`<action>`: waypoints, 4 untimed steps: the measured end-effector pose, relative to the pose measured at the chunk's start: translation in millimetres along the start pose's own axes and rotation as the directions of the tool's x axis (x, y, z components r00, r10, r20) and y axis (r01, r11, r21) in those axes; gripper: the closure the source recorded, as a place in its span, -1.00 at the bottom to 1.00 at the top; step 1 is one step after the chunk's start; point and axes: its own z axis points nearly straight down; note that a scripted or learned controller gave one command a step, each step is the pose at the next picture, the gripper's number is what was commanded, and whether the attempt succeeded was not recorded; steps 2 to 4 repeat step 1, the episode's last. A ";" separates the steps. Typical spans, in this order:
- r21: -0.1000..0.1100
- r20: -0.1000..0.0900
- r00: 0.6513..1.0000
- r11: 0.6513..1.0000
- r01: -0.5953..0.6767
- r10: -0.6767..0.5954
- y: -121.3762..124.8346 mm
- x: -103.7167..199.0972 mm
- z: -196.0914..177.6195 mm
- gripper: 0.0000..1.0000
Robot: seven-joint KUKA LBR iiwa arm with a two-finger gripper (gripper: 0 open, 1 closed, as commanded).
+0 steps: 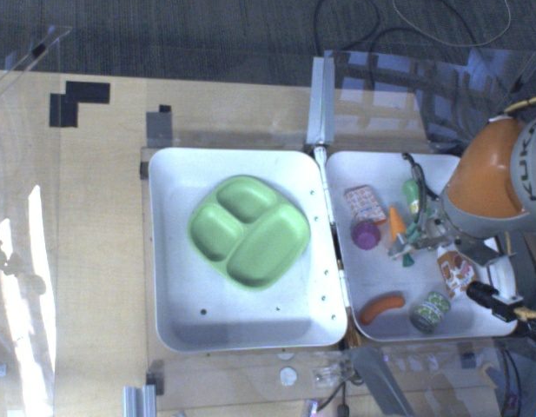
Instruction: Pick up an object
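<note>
Nearest you, along the front wall of the right bin (398, 335), lie a sausage (382, 307) and a small green-labelled can (430, 311) on its side. The sausage's long axis runs roughly left to right, its right end tipped slightly away from you; the can sits just right of it, apart from it. Both look settled against the bin floor where loose items come to rest, not placed with any order.

A little further in, a printed packet (457, 270) lies beside the arm's wrist, and the gripper (408, 252) reaches down into the middle of the bin. You cannot tell from this angle whether the claw is spread or closed: the fingertips are small and tangled visually with the clutter, and nothing is clearly seen between them.

The likeliest target, judging by where the tool is, is the carrot (396, 223), touching or just beside the gripper. Its long axis runs near to far, leaning slightly left at the near end. A purple cup (366, 234) sits just left of it, and a patterned packet (363, 202) beyond that. A green bottle (412, 193) lies further back, lengthwise front to back.

In the left bin (172, 259) a green divided plate (249, 230) rests near the centre, well apart from the work
</note>
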 end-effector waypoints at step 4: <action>0.013 0.000 0.974 0.974 -0.227 0.227 35.0 36.9 -128.6 1.00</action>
